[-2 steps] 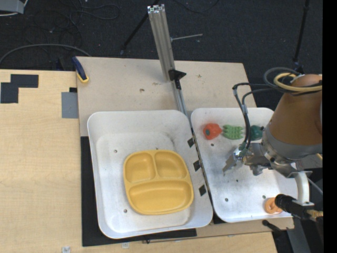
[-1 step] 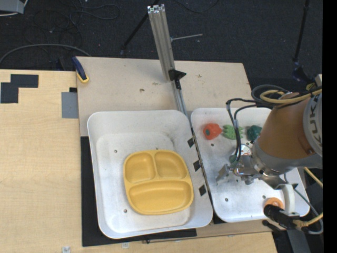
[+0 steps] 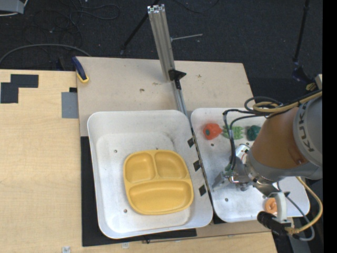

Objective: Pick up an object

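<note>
Your claw [image 3: 224, 179] sits low in the right bin [image 3: 237, 207], lower right of frame; I cannot tell its state. The nearest targets, a red-orange object [image 3: 212, 131] and green pieces [image 3: 237, 133], lie toward that bin's upper edge. Center over one before descending, clear of the wall.

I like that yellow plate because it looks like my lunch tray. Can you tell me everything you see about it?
The yellow plastic divided plate is a rounded rectangle with three compartments: two small ones along the far side and one long one along the near side, split by raised ridges. It looks smooth and a bit shiny. All three compartments look empty. It lies flat, right way up and turned slightly askew, on the floor of the left shallow white bin, towards that bin's right side.
</note>
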{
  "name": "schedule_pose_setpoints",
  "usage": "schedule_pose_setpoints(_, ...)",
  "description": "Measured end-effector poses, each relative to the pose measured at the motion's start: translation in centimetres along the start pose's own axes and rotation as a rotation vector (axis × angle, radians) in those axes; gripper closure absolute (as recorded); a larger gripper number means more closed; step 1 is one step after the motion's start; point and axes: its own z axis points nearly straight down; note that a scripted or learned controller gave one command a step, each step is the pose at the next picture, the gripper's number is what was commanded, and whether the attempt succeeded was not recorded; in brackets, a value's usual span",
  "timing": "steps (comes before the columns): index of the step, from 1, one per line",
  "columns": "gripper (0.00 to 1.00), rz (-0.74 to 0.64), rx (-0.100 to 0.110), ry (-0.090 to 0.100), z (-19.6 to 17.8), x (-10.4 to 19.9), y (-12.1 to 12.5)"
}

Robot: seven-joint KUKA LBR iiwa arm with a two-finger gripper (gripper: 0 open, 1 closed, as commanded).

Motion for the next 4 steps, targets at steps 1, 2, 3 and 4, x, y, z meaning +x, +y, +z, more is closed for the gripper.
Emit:
schedule_pose_setpoints(1, 1.00, 0.005, -0.003, 0.000, -1.2, -0.1, 0.1)
schedule_pose_setpoints(2, 1.00, -0.003, -0.010, -0.002, -6.0, 0.7, -0.3)
schedule_pose_setpoints(3, 1.00, -0.002, -0.013, -0.002, -12.2, 0.6, 0.2)
schedule_pose_setpoints(4, 1.00, -0.002, -0.010, -0.002, -14.7, 0.5, 0.3)
